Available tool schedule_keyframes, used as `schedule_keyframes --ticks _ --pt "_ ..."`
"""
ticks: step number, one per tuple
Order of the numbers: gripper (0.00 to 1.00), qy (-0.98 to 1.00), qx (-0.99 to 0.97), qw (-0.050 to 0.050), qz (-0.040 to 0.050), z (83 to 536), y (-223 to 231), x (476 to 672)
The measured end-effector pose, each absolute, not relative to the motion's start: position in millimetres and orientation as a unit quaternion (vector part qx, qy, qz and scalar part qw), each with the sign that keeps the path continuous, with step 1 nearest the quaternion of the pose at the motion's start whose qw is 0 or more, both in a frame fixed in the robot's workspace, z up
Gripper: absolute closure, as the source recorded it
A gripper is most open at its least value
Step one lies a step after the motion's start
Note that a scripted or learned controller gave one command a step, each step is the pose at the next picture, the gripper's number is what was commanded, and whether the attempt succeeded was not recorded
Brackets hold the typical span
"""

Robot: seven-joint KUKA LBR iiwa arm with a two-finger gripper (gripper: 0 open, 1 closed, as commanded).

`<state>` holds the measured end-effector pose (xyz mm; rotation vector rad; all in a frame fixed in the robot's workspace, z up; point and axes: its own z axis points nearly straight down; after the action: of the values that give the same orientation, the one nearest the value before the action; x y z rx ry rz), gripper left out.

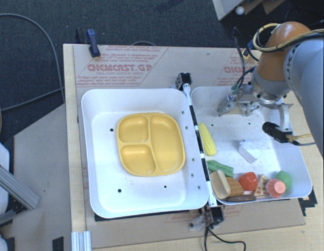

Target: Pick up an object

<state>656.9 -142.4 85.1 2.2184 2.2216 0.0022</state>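
Approach step: gripper [240, 104] hovers over right bin's [303, 167] far end, jaw state unclear, nothing held. Next: descend onto corn [207, 138] or block [247, 151].

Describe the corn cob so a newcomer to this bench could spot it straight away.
Start at the right-hand white bin, the one without the yellow divided plate. Follow its left wall, next to the divider between the bins, to the corn cob lying lengthwise along it. It is the single long yellow piece, set apart above the green, red and brown toy food heaped in the bin's near corner.
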Motion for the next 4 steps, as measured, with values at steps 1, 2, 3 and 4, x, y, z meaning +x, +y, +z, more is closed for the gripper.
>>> schedule_keyframes --ticks 1,2,3,4 --pt "0.00 0.708 0.707 0.002 0.0004 85 -153 666.9" --pt "0.00 0.707 0.707 -0.001 -0.0004 84 -155 593.5" --pt "0.00 0.707 0.707 0.001 0.0003 85 -148 666.9" --pt "0.00 0.707 0.707 0.002 0.0002 85 -164 666.8"
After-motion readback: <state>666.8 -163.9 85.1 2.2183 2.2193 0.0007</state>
